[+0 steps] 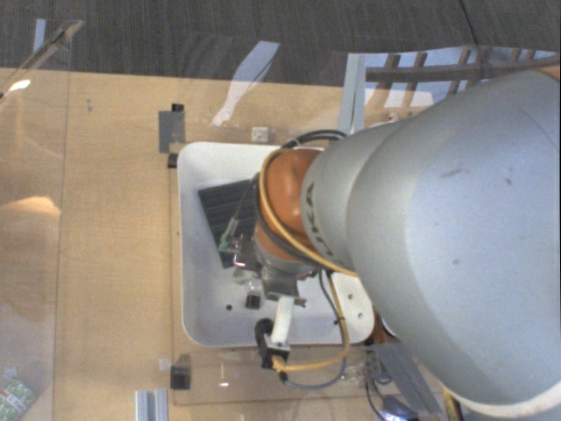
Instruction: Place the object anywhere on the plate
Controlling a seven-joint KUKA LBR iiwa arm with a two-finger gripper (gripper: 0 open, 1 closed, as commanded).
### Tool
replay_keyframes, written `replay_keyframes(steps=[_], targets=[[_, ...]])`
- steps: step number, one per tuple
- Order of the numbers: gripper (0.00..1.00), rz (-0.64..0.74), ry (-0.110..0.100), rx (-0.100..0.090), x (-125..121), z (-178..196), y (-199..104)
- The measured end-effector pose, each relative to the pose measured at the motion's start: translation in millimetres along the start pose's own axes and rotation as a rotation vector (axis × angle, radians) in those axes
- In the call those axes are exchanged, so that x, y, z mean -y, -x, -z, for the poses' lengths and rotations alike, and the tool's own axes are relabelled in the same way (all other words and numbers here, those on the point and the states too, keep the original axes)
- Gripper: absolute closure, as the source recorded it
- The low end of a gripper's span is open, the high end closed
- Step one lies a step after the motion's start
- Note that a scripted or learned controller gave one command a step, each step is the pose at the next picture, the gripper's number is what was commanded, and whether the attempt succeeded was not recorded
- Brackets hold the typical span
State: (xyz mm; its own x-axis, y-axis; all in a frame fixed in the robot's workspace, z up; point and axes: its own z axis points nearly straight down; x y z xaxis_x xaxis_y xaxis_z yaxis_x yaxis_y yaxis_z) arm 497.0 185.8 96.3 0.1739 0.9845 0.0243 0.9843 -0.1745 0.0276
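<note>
- At the far top, behind the desk [96, 235], there is dark grey floor [219, 11] with a fine ribbed texture, like carpet.
- The desk is light wood, smooth and pale tan. Soft reflections lie on its left part, as from a clear sheet over it.
- A small black block [178, 110] stands near the upper left corner of the white bin [195, 314], and another black block [181, 377] is near its lower left corner.
- The white bin is shallow, with rounded corners and a smooth matte surface. It lies in the middle of the desk.
- A dark flat ribbed object [224, 202], roughly rectangular and tilted, lies in the upper left part of the bin, partly under the arm. I cannot tell if this is the plate or the task's thing.
- The tool [251, 279] hangs low over the bin floor, under the orange band [280, 200]. Whether it is released or clenched I cannot tell, because the arm hides it.
- A yellow cable [316, 362] curves along the bin's lower edge.
- The grey arm [447, 235], smooth and round, covers the right half.
</note>
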Motion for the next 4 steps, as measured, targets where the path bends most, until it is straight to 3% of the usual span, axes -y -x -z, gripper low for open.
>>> replay_keyframes(steps=[1, 3, 4], targets=[[1.0, 0.074, -0.002, 0.005, -30, 0, 44], [1.0, -0.2, -0.057, 0.035, -55, -3, 26], [1.0, -0.344, -0.063, 0.023, -60, -4, 28]])
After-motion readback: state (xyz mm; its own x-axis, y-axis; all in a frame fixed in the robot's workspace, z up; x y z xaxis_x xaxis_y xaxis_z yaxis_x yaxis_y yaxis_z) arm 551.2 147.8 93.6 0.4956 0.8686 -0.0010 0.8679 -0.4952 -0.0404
